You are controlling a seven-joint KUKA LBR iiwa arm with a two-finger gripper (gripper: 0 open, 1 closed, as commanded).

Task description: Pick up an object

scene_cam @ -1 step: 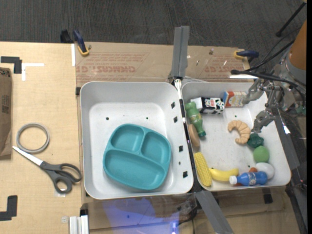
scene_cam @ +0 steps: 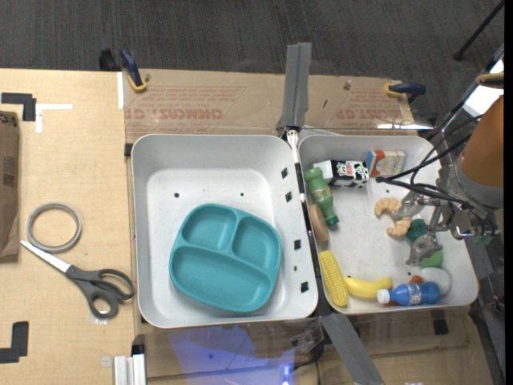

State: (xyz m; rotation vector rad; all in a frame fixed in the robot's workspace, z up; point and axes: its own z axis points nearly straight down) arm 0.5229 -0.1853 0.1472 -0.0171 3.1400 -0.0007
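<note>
1. The right bin point(scene_cam: 377, 307) holds many small toys. A yellow corn cob point(scene_cam: 333, 278) lies by its left wall, and a yellow banana point(scene_cam: 367, 287) lies just beside the corn.
2. A blue and white bottle point(scene_cam: 410, 294) lies on its side at the bin's near edge, touching the banana's tip.
3. A green bottle point(scene_cam: 320, 195) and a tan stick-shaped toy point(scene_cam: 320, 227) lie along the left wall. A little cow-print carton point(scene_cam: 350, 172) and a red and white box point(scene_cam: 386, 163) sit at the far end.
4. Two tan curly toys point(scene_cam: 391, 217) lie in the middle, one above the other.
5. The gripper point(scene_cam: 422, 243) is low in the right bin, over some green toys point(scene_cam: 426, 245). I cannot tell if the jaws are open or closed, or if they hold anything. The metal parts hide it.
6. The arm comes in from the right, and its orange band point(scene_cam: 486, 155) is cut off by the edge.
7. The left bin point(scene_cam: 160, 155) holds a teal tray point(scene_cam: 227, 257) with three parts.
8. On the bench point(scene_cam: 64, 175), well apart from the bins, lie scissors point(scene_cam: 88, 281) and a tape ring point(scene_cam: 54, 226).
</note>
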